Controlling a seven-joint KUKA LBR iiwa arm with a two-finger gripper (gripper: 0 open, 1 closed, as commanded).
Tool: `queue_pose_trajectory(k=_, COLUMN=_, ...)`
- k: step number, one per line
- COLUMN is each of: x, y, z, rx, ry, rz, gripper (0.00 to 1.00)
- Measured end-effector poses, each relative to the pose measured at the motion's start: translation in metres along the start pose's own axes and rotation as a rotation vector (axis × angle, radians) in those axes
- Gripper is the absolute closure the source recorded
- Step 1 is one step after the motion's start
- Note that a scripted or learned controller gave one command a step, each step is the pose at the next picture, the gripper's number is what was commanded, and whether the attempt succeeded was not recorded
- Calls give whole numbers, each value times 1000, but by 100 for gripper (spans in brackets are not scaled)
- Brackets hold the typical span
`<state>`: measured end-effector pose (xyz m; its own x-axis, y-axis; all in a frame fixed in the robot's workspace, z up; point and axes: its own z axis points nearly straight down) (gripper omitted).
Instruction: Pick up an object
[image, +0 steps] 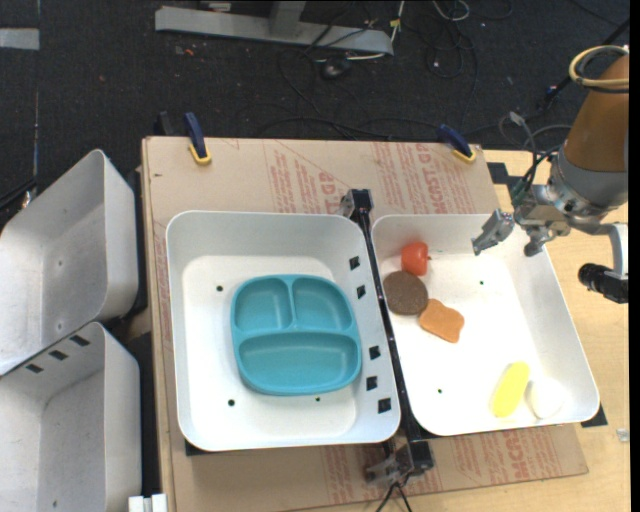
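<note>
The right bin (560, 330) holds a red tomato-like piece (415, 257), a brown round patty (406, 293), an orange chunk (441, 321), a yellow banana-shaped piece (510, 389) and a white egg-like piece (546, 399). My gripper (514, 233) hangs above the bin's far right corner, open, its two fingers spread apart with nothing between them. It is well right of the tomato piece and far from the yellow piece.
The left bin (190, 330) holds a teal divided plate (296, 333). A black divider (375, 310) runs between the bins. Spare white bins (60, 250) stand off the bench at left. Clamps (197, 140) grip the board's back edge.
</note>
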<state>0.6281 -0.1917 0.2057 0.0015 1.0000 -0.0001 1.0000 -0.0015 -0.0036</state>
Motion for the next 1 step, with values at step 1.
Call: queue_pose_trajectory(k=1, x=3, y=6, z=44, rx=-2, ry=0, rz=-4, gripper=0)
